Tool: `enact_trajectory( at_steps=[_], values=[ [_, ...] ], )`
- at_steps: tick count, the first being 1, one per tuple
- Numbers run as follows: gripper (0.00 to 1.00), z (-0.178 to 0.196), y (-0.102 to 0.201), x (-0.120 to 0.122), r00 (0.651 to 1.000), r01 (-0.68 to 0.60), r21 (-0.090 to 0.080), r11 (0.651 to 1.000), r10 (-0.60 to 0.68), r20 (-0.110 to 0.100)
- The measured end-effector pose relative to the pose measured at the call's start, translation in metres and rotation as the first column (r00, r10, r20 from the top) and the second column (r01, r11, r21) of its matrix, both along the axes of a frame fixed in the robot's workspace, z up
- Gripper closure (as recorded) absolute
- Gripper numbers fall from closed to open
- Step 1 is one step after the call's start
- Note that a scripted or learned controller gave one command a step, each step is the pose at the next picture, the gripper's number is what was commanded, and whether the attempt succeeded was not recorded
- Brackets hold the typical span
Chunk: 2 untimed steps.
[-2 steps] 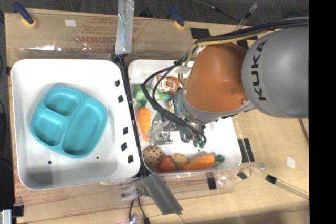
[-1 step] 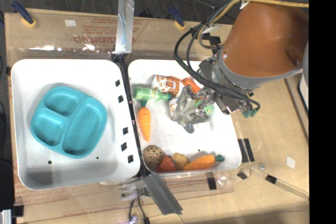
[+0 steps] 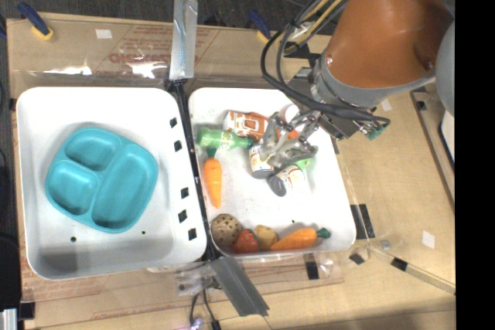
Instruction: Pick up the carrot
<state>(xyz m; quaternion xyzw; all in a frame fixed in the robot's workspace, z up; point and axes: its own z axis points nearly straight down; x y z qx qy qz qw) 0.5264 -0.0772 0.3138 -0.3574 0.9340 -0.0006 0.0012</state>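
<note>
From my remote console, the grey-and-orange arm's hand [image 3: 288, 141] hangs low over the right-hand shallow white bin [image 3: 334, 189], down among a clutter of small packages. I cannot tell how far it is open, nor whether it has hold of anything.

There are 2 carrots here. 1 short orange carrot with a green top [image 3: 213, 178] lies well to the left of the hand, by the bin's left wall, just below a green bottle-shaped item [image 3: 219, 139]. 1 longer orange carrot with a green tip [image 3: 298, 238] lies below the hand, along the bin's near wall, beside a yellowish potato-like piece [image 3: 266, 233], a red fruit-like piece [image 3: 245, 242] and a brown speckled ball [image 3: 226, 226].

My worry is the wrong target. The hand sits over an orange-and-white carton [image 3: 246, 122] and a white printed pouch [image 3: 263, 158], apart from both carrots, so closing here would most likely take packaging. The longer carrot lies tight against the wall and touches the potato-like piece, leaving little room for a finger. The short one lies close to the left wall, and could roll away.

Count: 2 bins, 2 carrots, 1 teal divided plate [image 3: 101, 178] in the left-hand white bin [image 3: 35, 112], far left of the hand.
</note>
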Motion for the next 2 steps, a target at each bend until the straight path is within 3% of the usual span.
enact_trajectory(
  at_steps=[1, 2],
  values=[
    [1.0, -0.07, 0.058, 0.027, 0.996, -0.087, 0.003, 0.996, 0.087, -0.006],
    [1.0, -0.006, 0.029, -0.038, 0.971, -0.24, -0.003, 0.971, 0.24, 0.003]
  ],
)
